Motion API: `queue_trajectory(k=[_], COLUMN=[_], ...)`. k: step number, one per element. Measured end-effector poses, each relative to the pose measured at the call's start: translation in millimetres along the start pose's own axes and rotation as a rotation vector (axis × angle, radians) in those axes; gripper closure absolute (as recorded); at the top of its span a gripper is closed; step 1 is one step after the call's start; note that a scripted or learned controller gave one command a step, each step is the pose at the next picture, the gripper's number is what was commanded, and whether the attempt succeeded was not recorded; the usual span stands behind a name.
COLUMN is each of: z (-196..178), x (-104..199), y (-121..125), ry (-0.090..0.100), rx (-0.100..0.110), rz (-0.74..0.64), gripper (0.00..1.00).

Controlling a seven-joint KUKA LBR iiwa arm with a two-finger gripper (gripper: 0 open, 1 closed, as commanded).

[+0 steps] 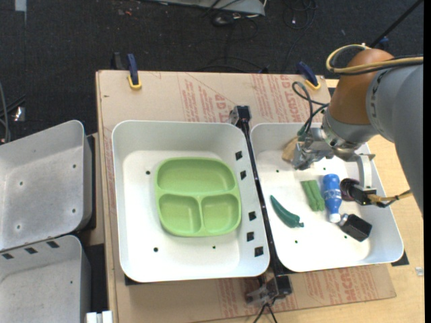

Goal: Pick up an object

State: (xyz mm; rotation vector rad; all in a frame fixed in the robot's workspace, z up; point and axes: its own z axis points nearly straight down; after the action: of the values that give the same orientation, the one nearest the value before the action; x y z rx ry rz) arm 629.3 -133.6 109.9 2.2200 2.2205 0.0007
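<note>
The arm [384, 99] runs off the right edge of the frame, so its base is cut off, and its wrist hides the far right corner of the right bin [323, 258]. The gripper [304, 155] is too small and cluttered to read, and a tan object [290, 151] beside it is half hidden. At the lower left, grey trays [40, 180] are cut by the frame's edge.

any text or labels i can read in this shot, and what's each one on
Red print runs across the brown board under the bins, behind them and again along the front edge; it is upside down or mirrored and too blurred to read.
The blue bottle shows no legible label.
Nothing readable on the green tray.
</note>
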Motion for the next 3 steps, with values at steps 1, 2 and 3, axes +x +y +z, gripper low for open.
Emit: queue_trajectory(k=[1,2,3], z=[-56.4,-101.0,-107.7], x=[-8.4,-6.0,-5.9], y=[-3.7,2.9,3.5], ry=[0.0,0.0,0.0], rx=[-0.003,-0.003,0.0], rz=[0.002,-0.003,-0.002], gripper=[1.0,1.0,1.0])
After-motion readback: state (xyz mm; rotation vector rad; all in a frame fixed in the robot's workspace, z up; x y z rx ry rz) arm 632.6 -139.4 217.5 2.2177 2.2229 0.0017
